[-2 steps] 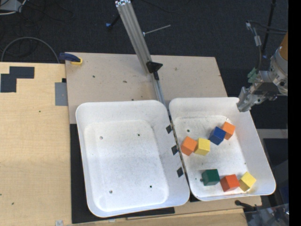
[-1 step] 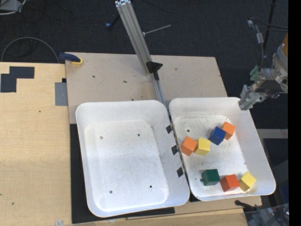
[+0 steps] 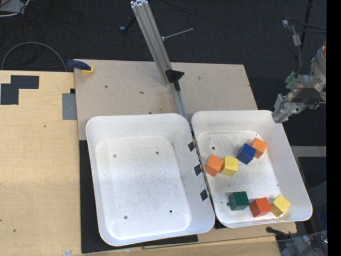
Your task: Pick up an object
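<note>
Overhead view of the surface [image 3: 133,84] at the outset of a pick. Your hand [image 3: 282,111] hung at the upper right corner of the right bin [image 3: 298,196], above its rim and well apart from every block; whether it was clenched or released you could not tell from this view, and nothing was seen between its tips. The candidate objects all lay in the right bin: an orange cube [image 3: 259,146] touching a blue cube [image 3: 246,153]; a second orange cube [image 3: 213,165] touching a yellow cube [image 3: 230,166]; a green cube [image 3: 238,200] standing alone; and a red cube [image 3: 260,207] pressed against a second yellow cube [image 3: 281,205] near the lower right wall. The left bin [image 3: 106,143] held no blocks.

Judged risks: most cubes sat in touching pairs, so a descent on one could have landed a tip on its neighbour and pushed both aside. The red and yellow pair lay close to the wall, where the rim could have blocked you. The green cube, standing free, looked the safest target.
</note>
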### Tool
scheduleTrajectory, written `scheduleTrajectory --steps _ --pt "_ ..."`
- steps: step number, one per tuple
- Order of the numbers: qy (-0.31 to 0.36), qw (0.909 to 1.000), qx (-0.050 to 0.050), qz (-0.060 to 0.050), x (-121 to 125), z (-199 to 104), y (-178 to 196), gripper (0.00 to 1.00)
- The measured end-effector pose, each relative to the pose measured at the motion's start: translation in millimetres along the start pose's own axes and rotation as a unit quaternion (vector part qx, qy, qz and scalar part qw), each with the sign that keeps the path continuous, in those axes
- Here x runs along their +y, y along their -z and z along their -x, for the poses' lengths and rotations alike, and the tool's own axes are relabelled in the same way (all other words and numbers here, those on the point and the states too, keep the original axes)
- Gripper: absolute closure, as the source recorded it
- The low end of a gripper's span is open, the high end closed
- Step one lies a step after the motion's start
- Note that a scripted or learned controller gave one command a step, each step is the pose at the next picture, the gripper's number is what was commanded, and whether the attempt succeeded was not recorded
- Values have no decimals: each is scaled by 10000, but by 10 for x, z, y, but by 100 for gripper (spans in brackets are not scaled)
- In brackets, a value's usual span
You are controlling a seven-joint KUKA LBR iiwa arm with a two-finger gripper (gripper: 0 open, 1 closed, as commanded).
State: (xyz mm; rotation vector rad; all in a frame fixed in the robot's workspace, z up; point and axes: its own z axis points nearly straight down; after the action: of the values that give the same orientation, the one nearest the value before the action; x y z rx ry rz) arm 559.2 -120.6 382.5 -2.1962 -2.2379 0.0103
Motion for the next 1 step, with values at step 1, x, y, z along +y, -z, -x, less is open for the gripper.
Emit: scheduleTrajectory --steps 1 --pt "-77 10000 1 25 29 57 -137 100"
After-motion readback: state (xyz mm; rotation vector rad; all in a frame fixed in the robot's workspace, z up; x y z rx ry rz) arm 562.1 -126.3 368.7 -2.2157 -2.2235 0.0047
